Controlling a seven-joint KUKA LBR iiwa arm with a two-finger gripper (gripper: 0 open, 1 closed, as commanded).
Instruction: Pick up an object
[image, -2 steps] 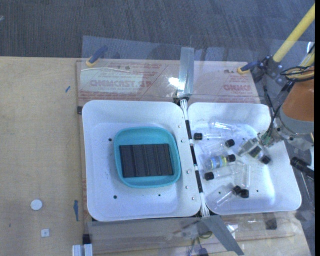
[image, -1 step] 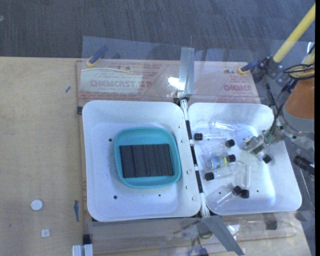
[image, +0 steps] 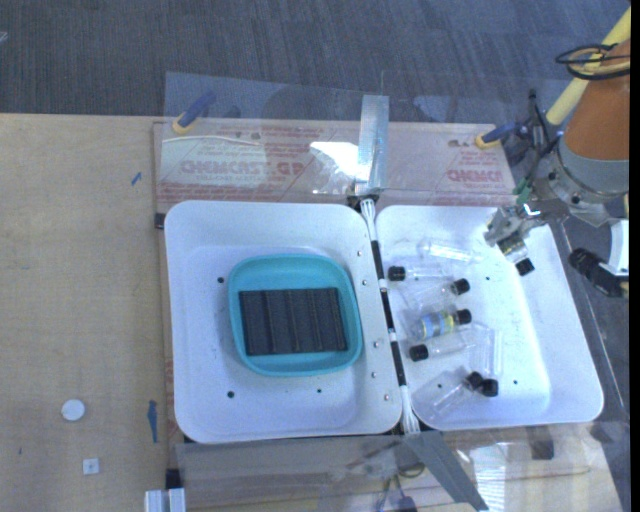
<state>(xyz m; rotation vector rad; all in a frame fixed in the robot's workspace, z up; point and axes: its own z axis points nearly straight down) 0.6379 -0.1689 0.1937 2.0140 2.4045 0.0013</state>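
Gripper (image: 512, 232) hangs over the upper right corner of the right bin (image: 560, 385), its finger spacing not discernible from above and nothing visibly held between them. Near to far in that bin lie clear vials with black caps: two at the bottom (image: 462, 388), one with a blue-and-yellow label (image: 441, 323) at centre, and others (image: 432, 270) toward the far rim. Left bin (image: 190, 330) holds a teal tray (image: 294, 313) with a dark ribbed insert.
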